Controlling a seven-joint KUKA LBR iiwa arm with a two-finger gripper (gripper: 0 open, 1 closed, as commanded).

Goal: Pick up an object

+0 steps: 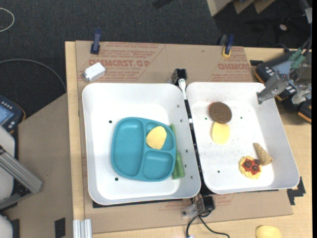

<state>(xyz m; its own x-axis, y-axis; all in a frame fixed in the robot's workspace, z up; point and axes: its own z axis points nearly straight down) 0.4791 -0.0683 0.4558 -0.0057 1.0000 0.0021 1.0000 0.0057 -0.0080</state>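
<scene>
Nearest the camera, in the right bin (277, 180), a small pizza slice (250, 166) lies touching a tan wedge (262, 154). In the left bin (94, 133) sits a blue divided tray (131, 150) holding a yellow piece (156, 138), with a green strip (177, 160) along its right edge. Farther back in the right bin, a pale yellow oval (221, 133) touches a brown disc (219, 112). My claw (267, 94) hangs over that bin's far right corner, grasping nothing; whether it is released or clenched, I cannot tell.

In the right bin lie a brown round patty (219, 112) touching a yellow oval piece (221, 133), and nearer the front a small pizza slice (250, 166) beside what may be a bread stick (262, 153).
</scene>
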